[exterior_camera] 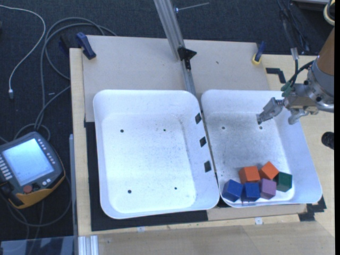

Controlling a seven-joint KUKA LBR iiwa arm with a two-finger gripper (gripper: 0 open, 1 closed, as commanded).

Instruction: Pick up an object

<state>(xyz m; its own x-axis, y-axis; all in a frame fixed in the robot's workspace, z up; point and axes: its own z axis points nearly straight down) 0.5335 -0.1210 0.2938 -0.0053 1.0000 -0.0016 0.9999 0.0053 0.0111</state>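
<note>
While small cubes (258,181) huddle in the speckled right bin (305,142), the metal tool (280,112) gapes empty.

My grey metal arm (325,70) reaches in from the right edge, wrist bent downward and toward the left. At its end my two-finger metal gripper (280,114) points down and to the left, its two fingers spread apart with a clear gap and nothing between them. One fingertip (264,116) leads, the other (294,117) trails nearer my wrist.
</note>
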